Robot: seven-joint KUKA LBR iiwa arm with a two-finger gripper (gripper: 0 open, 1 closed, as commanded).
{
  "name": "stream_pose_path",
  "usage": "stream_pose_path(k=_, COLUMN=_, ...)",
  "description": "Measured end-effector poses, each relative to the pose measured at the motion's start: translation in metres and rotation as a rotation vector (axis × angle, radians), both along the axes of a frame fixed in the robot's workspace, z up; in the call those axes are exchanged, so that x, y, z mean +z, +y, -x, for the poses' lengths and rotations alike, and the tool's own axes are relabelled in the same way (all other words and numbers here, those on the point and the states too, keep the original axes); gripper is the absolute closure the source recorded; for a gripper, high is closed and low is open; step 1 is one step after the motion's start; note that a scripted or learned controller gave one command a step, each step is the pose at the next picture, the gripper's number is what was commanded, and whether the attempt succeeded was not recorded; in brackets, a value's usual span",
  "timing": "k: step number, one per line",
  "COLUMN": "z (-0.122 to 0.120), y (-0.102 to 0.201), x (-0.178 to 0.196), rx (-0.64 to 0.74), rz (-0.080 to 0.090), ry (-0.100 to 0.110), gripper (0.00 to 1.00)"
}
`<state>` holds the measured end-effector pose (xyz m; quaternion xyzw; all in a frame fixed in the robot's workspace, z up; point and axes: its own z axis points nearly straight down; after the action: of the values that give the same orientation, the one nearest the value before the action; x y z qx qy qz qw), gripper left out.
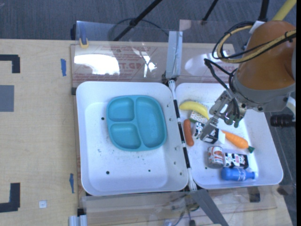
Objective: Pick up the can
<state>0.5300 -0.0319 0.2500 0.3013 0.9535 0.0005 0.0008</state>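
The can (215,156), short with a red and white label, lies in the right bin (273,145) near its front, touching a black and white carton (234,160) on its right. My gripper (220,125) hangs over the middle of the right bin, up and slightly right of the can and apart from it. It is open with nothing between its fingers. One finger (208,126) reaches down-left over a small black and white packet (211,135).
The right bin also holds a banana (194,108), a red sausage (188,132), a carrot (236,141) and a blue bottle (237,174) in front of the carton. A teal divided plate (136,122) lies in the left bin (91,159).
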Motion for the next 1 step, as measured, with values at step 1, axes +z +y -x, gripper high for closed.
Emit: stream_pose_path(k=1, z=0.0505, y=0.0467, x=-0.0554, rx=0.466, rz=-0.001, ry=0.003, gripper=0.0)
